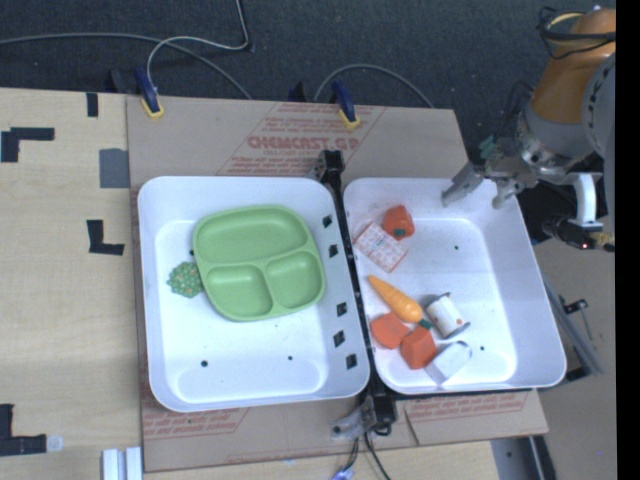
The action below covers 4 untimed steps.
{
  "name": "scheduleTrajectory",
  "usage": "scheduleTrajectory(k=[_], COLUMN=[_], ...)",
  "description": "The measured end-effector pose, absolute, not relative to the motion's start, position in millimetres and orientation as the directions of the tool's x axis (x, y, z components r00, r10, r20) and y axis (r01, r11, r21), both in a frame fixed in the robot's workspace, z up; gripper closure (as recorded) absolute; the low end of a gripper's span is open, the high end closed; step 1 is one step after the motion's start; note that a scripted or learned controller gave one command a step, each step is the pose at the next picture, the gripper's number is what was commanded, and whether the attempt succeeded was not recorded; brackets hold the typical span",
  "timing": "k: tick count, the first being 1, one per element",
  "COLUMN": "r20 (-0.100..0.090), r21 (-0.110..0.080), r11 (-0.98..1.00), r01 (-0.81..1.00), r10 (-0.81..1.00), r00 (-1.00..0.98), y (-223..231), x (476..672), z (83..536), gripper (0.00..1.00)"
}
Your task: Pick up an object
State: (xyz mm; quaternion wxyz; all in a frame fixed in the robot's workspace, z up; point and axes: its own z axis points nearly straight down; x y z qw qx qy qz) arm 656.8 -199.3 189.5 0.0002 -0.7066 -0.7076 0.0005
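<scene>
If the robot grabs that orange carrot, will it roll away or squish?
The carrot looks like hard, smooth toy plastic, so it probably won't squish but might slip. Its rounded, tapered shape could roll in a curve if nudged. It looks small and likely light.

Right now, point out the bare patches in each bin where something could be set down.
Left bin: bare floor along the front, below the green plate. The rest is taken by the plate and the green ball at its left.

Right bin: bare on the right and back, from the claw downward. Crowded front-left: carrot, red blocks, white roll.
</scene>
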Motion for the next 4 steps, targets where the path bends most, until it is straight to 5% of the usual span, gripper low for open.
scheduleTrajectory(k=[1, 2, 3, 4], r20=[0.001, -0.002, -0.003, -0.003], r21=[-0.003, 0.002, 0.004, 0.004], r11=[0.003, 0.001, 0.002, 0.002], r01=[1.0, 1.0, 1.0, 1.0], r10=[1.0, 1.0, 1.0, 1.0], r00=[-0.003, -0.001, -0.002, -0.002], y=[-124.1, -111.6, -111.6, -111.5], x=[667.6, 633.2, 633.8, 633.8], z=[100.9, 86.2, 96.6, 96.5], gripper=[0.0, 0.0, 1.0, 0.0])
